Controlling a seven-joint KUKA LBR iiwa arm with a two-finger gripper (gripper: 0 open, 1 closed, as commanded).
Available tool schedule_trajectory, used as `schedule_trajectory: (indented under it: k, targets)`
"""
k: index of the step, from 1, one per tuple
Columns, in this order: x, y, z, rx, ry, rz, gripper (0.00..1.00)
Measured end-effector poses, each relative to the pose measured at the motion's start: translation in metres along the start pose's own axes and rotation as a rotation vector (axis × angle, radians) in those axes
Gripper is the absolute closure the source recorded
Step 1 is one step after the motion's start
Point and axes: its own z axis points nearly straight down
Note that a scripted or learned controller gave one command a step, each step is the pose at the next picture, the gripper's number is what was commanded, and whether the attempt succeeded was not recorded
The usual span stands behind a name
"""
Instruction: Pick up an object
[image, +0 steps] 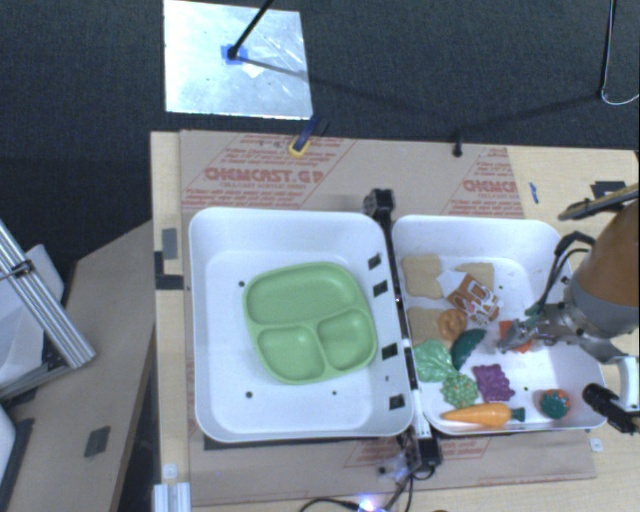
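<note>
Camera view: the gripper (520, 338) is seen low in the right bin (540, 238), reached in from the right, and whether anything is being pinched honestly can't be told, the tip is too small and cluttered to read. A small red-orange piece (507, 327) sits right at the tip, touching or nearly so, so that's probably the thing being gone for. It looks like hollow plastic toy food, so it's judged to be light, stiff and a bit slick; a squeeze across its narrow width would be better than on a rounded end, where it could get squirted out. Just below the tip a purple grape bunch (492, 381) is found, bumpy and probably easier to hold. Beyond it, further from the wrist, a dark green piece (466, 348) and a leafy green vegetable (433, 360) are lying close together, with a broccoli-like clump (459, 388) under them. A carrot (483, 414) is laid along the near wall, long and tapered, best taken at mid-length. Back under the wrist side a small round red-and-green item (554, 403) is parked. Up past the tip, a printed snack packet (473, 297) and tan bread slices (422, 274) are spread flat, and those would be hard to get under. Far across, in the left bin (220, 240), a green divided plate (305, 322) is sat alone.
</note>
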Motion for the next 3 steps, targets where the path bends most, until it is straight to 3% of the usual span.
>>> schedule_trajectory:
  k: [2, 3]
  targets:
    - [-0.007, 0.006, -0.107, -0.002, -0.001, -0.003, 1.0]
    - [-0.007, 0.007, -0.13, -0.001, -0.001, -0.004, 1.0]
